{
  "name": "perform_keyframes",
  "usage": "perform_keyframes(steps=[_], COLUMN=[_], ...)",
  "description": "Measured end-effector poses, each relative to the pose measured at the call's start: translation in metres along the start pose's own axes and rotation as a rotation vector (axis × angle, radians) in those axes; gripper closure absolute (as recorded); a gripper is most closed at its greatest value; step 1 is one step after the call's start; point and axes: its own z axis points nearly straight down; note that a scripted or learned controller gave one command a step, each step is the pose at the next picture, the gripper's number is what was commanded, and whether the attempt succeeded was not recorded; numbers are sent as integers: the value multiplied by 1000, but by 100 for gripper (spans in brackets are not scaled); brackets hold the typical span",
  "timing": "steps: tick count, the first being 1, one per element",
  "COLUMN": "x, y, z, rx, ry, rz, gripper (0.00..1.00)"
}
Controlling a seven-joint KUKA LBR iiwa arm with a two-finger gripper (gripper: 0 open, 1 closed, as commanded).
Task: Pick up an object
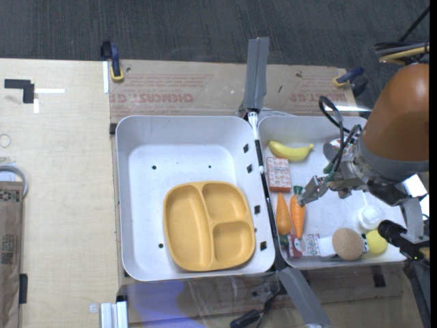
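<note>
A grey arm with an orange band [403, 111] is reaching in from three o'clock over the right shallow white bin [307, 123], its tool [311, 191] hanging just above the bin floor beside two orange plastic carrots [290, 214]. A yellow plastic banana [291, 149] is lying toward twelve o'clock in that bin, with a small red printed box [278, 173] just below it. Along the six o'clock wall a flat red-and-white packet [307, 245], a tan egg-shaped ball [348, 244] and a yellow round toy [377, 242] are sitting close together. The left white bin [136, 142] is carrying a yellow three-compartment plastic plate [208, 225] toward five o'clock. Both bins are resting on the pale wooden desk [54, 183].
</note>
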Motion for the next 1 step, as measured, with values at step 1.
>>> perform_keyframes(steps=[1], x=[-16], y=[18], z=[45], rx=[1], ry=[0], rz=[113], gripper=[0])
